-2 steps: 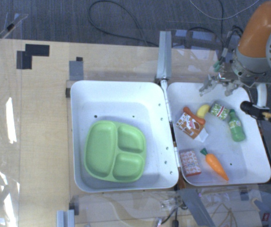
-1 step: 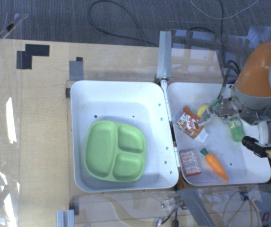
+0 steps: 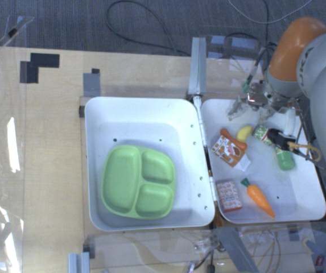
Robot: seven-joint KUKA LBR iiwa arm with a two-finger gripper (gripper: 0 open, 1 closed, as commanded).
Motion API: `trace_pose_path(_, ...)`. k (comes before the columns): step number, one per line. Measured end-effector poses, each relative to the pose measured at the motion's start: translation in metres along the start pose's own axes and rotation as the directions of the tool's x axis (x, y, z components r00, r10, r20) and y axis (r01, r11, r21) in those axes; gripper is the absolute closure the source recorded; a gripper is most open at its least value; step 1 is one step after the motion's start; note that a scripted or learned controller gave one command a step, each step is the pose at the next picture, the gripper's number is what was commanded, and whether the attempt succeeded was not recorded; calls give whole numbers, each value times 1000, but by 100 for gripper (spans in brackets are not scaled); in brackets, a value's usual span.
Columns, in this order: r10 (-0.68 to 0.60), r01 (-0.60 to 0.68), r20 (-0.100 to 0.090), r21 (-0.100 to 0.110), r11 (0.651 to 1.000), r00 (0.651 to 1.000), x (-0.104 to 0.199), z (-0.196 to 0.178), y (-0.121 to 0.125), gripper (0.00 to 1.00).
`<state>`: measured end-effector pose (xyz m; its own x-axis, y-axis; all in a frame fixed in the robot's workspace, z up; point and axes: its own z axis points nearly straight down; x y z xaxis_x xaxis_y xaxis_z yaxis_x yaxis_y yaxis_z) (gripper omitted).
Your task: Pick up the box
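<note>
An orange and white box (image 3: 231, 148) lies tilted in the right bin (image 3: 305, 206), near its left wall. A smaller pink box (image 3: 228, 195) lies flat near the bin's front left corner. My gripper (image 3: 249, 113) hangs over the back of the right bin, above and to the right of the orange box. It is open, its fingers spread with nothing between them. A yellow lemon (image 3: 244, 132) sits just below the gripper, beside the orange box's upper corner.
A small green-labelled can (image 3: 260, 132), a green bottle with a dark cap (image 3: 284, 154) and a carrot (image 3: 259, 198) also lie in the right bin. The left bin (image 3: 128, 115) holds a green divided plate (image 3: 139, 181). Cables run behind the bins.
</note>
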<state>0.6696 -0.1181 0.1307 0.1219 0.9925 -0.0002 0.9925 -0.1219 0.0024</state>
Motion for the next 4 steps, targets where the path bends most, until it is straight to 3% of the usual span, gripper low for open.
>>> trace_pose_path(1,-73,73,-1,2,997,997,8,-2,-82,0)
trace_pose_path(2,57,-57,1,-1,998,998,-76,-44,-2,0)
trace_pose_path(3,267,-267,1,1,964,964,-79,-95,10,0)
trace_pose_path(4,53,-53,-1,0,999,999,-44,20,-34,0)
